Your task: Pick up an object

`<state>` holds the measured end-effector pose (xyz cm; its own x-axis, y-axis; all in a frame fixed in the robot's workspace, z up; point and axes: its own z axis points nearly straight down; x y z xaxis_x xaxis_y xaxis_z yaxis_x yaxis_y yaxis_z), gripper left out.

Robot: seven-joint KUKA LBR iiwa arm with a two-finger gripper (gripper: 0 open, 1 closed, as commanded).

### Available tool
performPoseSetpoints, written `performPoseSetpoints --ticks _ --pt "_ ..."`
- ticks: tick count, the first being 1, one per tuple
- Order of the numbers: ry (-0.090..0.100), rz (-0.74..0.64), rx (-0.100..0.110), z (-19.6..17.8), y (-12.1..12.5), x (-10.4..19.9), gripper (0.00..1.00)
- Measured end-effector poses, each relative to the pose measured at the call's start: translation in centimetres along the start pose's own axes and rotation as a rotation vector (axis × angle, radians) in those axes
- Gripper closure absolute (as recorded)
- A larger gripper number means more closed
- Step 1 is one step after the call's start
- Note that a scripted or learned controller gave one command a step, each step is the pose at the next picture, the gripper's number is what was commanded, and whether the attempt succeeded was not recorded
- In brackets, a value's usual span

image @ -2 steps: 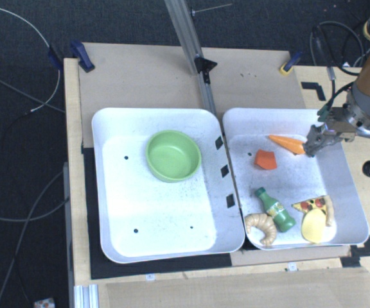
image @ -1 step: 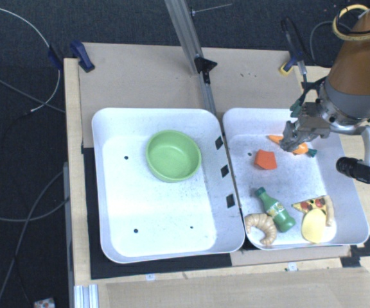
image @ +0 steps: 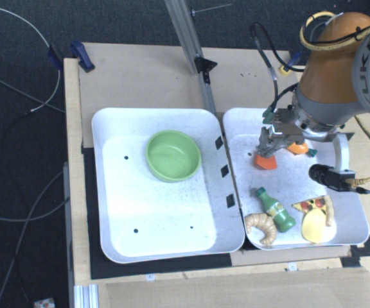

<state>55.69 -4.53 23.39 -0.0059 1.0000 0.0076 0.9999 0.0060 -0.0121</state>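
My gripper (image: 268, 145) hangs over the upper middle of the right bin (image: 244, 122), below the grey arm with its orange band. Directly under it lies a small orange-red piece (image: 266, 162), touching or nearly touching the gripper's tip. A second orange piece (image: 298, 149) peeks out just to the right, partly hidden by the wrist. Along the bin's front lie a green bottle (image: 277, 210), a tan croissant (image: 263, 227), a pizza slice (image: 315, 205) and a pale yellow round piece (image: 315, 227).
The left bin (image: 117, 191) holds a green bowl (image: 173, 154) near its back. A metal pole (image: 186, 27) slants up from between the bins. Bare bin floor lies between the orange-red piece and the bottle.
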Motion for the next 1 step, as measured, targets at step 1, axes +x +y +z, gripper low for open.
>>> performPoseSetpoints --ticks 1 --pt "-0.004 -0.001 -0.012 -0.91 0.86 5.59 1.00"
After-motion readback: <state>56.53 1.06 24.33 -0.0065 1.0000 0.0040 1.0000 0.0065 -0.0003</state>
